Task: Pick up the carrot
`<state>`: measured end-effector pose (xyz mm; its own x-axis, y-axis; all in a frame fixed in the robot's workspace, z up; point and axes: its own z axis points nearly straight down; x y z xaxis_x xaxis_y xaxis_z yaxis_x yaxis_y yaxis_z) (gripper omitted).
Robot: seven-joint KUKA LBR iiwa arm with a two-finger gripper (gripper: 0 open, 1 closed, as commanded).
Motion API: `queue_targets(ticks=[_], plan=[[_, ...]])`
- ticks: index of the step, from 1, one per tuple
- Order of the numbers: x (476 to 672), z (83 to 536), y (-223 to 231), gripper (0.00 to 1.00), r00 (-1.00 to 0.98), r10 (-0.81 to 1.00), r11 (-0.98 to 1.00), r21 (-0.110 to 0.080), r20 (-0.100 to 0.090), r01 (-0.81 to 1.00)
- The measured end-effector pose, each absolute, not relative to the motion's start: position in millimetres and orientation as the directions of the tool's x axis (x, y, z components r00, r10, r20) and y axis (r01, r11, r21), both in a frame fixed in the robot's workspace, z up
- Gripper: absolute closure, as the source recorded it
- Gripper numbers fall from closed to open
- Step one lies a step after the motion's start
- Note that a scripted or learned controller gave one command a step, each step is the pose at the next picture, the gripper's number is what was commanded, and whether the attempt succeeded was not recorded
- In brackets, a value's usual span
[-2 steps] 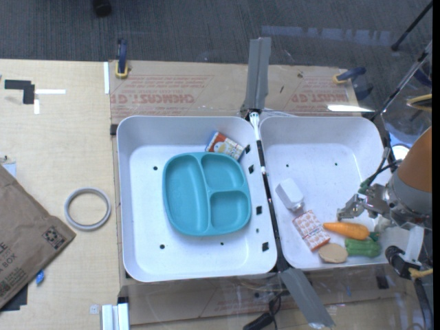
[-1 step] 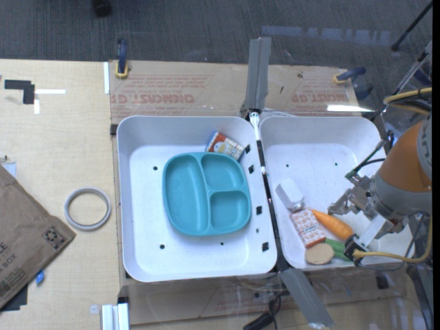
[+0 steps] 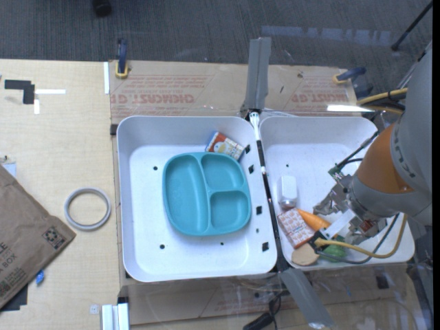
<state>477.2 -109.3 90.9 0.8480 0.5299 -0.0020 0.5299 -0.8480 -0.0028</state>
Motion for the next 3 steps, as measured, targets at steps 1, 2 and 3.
queue_targets(ticks=[1,2,3], plan=[[476.4,102,-152,0.0,0.8,0.6,-0.8,-0.002,-0.003,0.6],[501.6,90,-96,0.0,0.942,0.336,-0.942,-0.002,-0.006,0.336],[502.3,91,-104,0.0,0.659,0.752,-0.659,-0.004,-0.003,0.752]])
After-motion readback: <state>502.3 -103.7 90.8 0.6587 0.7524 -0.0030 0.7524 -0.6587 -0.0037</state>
